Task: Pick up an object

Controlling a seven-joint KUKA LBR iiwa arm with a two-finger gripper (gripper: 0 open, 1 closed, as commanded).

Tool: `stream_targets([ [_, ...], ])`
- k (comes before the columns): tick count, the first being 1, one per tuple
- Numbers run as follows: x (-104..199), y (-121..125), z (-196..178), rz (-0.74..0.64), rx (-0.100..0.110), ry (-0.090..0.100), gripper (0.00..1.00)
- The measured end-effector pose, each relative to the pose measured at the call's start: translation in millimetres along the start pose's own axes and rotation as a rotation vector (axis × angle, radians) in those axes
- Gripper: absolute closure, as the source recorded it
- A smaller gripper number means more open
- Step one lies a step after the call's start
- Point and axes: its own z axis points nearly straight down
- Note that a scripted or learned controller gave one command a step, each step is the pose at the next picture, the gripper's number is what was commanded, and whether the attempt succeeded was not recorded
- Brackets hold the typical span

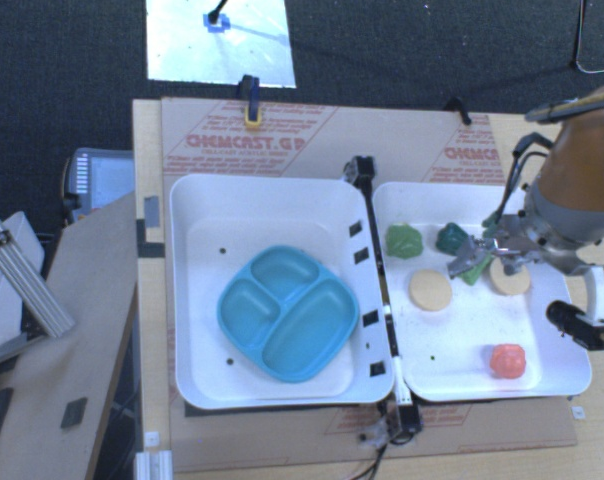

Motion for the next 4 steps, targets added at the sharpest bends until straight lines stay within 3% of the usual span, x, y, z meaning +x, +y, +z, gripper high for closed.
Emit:
stream_targets([
  [1, 0, 3, -7, -0.002, -0.013, -0.002, 0.00],
  [3, -7, -9, 106, 0.000, -0.009, -0.001, 0.00],
  [4, -7, -8, 120, 0.000, -0.012, -0.001, 0.00],
])
